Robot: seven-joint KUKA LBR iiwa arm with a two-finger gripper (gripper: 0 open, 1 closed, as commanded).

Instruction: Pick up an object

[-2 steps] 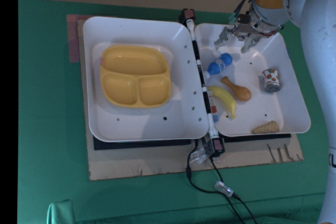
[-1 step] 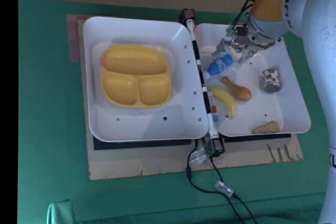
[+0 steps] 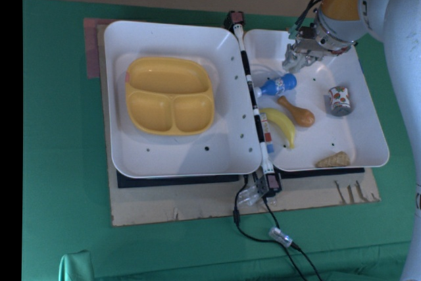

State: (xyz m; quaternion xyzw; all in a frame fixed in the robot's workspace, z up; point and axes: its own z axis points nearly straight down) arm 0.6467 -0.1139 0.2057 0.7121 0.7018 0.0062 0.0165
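The right bin (image 3: pixel 368 141) holds a blue and white bottle (image 3: pixel 276 85), a brown drumstick (image 3: pixel 297 112), a yellow banana (image 3: pixel 281 126), a small printed can (image 3: pixel 339 101) and a tan cone-shaped wedge (image 3: pixel 333 159). My gripper (image 3: pixel 294 63) hangs over the upper part of this bin, just above and right of the bottle's cap end. Nothing shows between its fingers. How far apart they stand is hard to read from this angle.
The left bin (image 3: pixel 131 154) carries a yellow divided plate (image 3: pixel 170 93). A black and white divider strip (image 3: pixel 253 99) runs between the bins. Cables (image 3: pixel 276 233) trail off the cardboard base at the front. Green cloth surrounds everything.
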